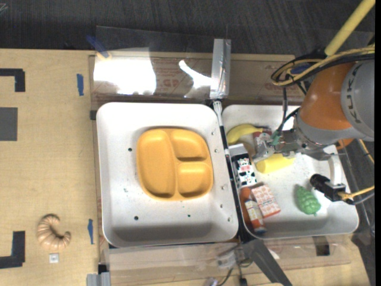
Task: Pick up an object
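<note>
Pale wooden bench (47,159) bears two white bins; the left bin (113,159) holds a yellow divided tray (174,162). Over the right bin (339,219), the gripper (262,148) sits near a yellow banana (241,133), its grip impossible to judge. A croissant-like toy (52,231) lies on the bench.

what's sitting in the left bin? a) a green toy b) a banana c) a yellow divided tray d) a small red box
c, the yellow divided tray lies in the middle of the left bin, while the green toy, the banana and the small red box all lie in the right bin.
</note>
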`<state>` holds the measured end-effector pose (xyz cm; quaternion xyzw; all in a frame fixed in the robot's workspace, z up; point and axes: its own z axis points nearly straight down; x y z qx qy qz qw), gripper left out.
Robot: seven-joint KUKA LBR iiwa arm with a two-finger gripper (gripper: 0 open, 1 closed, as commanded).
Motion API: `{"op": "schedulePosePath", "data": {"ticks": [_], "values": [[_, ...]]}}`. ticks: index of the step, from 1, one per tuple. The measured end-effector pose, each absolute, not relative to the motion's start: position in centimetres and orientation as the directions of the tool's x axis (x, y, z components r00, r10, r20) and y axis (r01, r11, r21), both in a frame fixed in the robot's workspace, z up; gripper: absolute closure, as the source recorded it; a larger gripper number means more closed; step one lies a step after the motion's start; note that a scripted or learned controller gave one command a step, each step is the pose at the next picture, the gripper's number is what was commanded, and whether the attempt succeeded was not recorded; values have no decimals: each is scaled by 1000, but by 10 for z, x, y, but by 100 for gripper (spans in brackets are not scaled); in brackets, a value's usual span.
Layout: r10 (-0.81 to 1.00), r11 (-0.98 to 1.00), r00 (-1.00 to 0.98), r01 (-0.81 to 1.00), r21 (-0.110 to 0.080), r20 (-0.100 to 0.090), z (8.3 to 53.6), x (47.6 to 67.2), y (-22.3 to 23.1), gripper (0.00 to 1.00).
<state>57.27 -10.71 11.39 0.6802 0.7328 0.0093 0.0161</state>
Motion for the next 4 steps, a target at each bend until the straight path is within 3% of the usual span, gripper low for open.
{"op": "schedulePosePath", "data": {"ticks": [1,2,3,4], "values": [[911,413,-413,911,6,-5,189,576,-142,0],[987,162,-162,987,-5,3,97,579,-117,0],[987,161,-161,987,3,0,110,582,-117,100],[1000,21,-21,1000,10,3,189,631,-31,100]]}}
